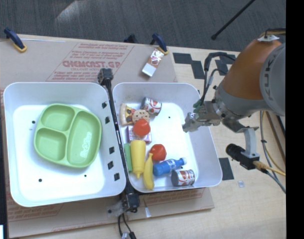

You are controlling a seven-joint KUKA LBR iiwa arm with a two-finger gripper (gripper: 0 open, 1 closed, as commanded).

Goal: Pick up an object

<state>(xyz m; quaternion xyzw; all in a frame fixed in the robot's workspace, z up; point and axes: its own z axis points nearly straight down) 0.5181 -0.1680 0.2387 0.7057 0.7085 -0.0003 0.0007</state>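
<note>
The right bin (204, 148) holds several small items along its left and front: a cookie packet (133, 115), a small can (151, 106), a red tomato-like piece (141, 128), a yellow bottle (137, 156), a banana (148, 175), a red ball (158, 151), a blue bottle (167, 166) and a tin can (184, 177). My gripper (190, 124) hangs over the bin's right side, above bare white floor, apart from all the items. I see nothing held in it.
The left bin (12, 148) carries a green divided plate (68, 135). A small carton (153, 62) lies on the cardboard behind the bins. Blue clamps (15, 40) sit at the board's back edge. The arm's grey and orange body fills the right side.
</note>
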